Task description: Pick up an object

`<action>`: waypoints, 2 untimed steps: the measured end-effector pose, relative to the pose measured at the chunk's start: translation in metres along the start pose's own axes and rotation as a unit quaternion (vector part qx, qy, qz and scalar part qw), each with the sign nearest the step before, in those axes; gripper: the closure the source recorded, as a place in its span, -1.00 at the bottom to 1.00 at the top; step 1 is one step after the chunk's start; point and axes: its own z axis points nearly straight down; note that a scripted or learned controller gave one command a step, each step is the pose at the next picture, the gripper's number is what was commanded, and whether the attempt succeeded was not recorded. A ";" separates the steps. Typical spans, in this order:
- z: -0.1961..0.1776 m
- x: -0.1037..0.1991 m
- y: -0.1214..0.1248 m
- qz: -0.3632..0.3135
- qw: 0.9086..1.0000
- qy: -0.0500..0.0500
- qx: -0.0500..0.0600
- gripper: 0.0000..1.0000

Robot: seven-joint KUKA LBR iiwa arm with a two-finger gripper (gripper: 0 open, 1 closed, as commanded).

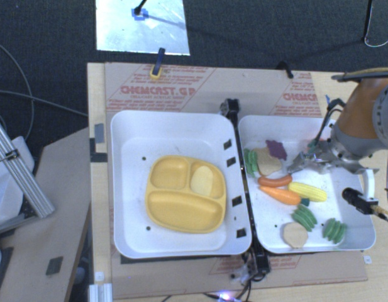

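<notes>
Nearest the camera, at the front of the right bin [363, 234], lie a pale round biscuit-like piece [295, 234] and two green pod-shaped toys, one [304, 217] just above it and another [334, 229] to its right. A step farther in, an orange carrot [282, 195] rests touching a yellow corn cob [308, 191], with a reddish-orange sausage shape [275, 181] just beyond them. Past these sit a tan bread slice [268, 162], a green pod [251, 162] against the bin's left wall, and a small purple piece [276, 148] at the slice's far corner. The jaws [302, 163] hang low over the bin just right of the bread slice, above the corn cob; whether they are open or closed cannot be told, and nothing is seen between them. The grey arm with its orange band [363, 115] comes in from the right. In the left bin [127, 168], a yellow divided tray [186, 194] lies flat near the middle. Both bins rest on a brown board [200, 87] atop the table.
</notes>
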 end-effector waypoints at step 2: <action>-0.003 0.000 0.010 -0.001 1.000 0.000 -0.003 -1.00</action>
